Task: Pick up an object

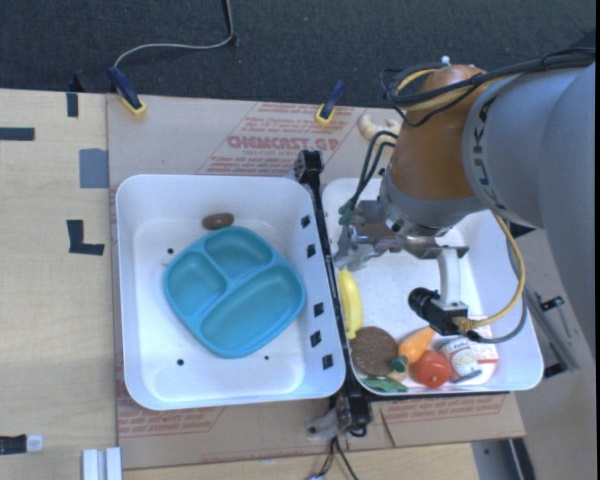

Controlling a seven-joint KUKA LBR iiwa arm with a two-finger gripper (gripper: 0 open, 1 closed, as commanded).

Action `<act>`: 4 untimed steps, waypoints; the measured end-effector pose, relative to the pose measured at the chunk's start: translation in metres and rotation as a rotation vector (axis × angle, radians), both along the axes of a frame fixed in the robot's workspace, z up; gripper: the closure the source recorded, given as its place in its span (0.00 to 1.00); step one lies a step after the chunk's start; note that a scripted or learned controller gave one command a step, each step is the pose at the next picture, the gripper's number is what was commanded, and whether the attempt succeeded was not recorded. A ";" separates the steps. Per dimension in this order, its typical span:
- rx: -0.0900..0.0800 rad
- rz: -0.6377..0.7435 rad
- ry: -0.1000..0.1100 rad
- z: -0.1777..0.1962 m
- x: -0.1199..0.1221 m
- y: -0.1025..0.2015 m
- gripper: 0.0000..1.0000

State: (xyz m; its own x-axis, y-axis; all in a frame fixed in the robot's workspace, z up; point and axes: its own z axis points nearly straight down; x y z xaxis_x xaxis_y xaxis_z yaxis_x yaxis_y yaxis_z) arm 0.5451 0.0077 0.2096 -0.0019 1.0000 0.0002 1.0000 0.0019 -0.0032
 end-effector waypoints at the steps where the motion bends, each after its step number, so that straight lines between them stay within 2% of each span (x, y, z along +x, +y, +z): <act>1: 0.000 0.000 0.000 0.000 0.000 0.000 0.00; 2: -0.001 -0.002 0.000 -0.026 0.007 -0.034 0.00; 3: 0.000 0.000 -0.001 -0.026 0.037 -0.013 0.00; 4: -0.001 -0.001 -0.001 -0.026 0.004 -0.018 0.00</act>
